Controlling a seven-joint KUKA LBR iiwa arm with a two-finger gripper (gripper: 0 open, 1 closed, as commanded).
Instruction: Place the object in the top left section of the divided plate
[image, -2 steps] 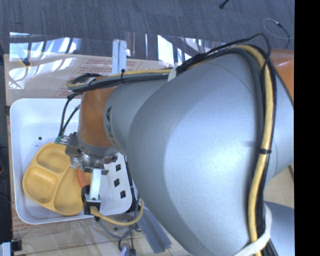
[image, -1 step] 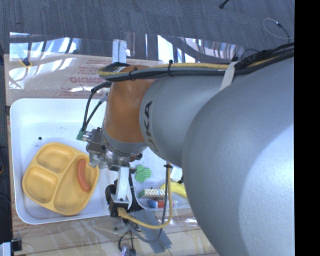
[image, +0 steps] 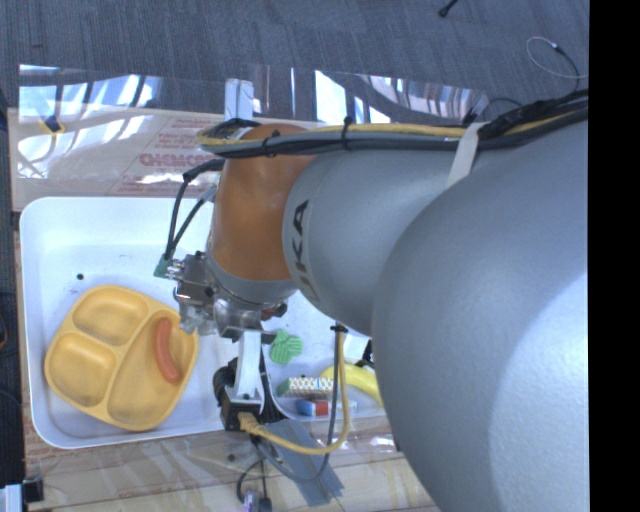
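Gripper (image: 205, 312) is hovering just right of sausage (image: 167, 352), lying near-to-far in plate's (image: 85, 365) right section; can't tell grip state.

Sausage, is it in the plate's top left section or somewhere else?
Somewhere else. The sausage lies in the big right section of the plate, along its right rim, not in the top left one.

The divided plate (image: 90, 365) is yellow, with rounded corners and three compartments: two smaller ones at its left, one above the other, and one larger one along its right side. It lies flat in the lower left part of the white bin (image: 60, 240). The sausage (image: 167, 352) is orange-red and slightly curved. It lies lengthwise in the larger compartment, close to the plate's right rim.
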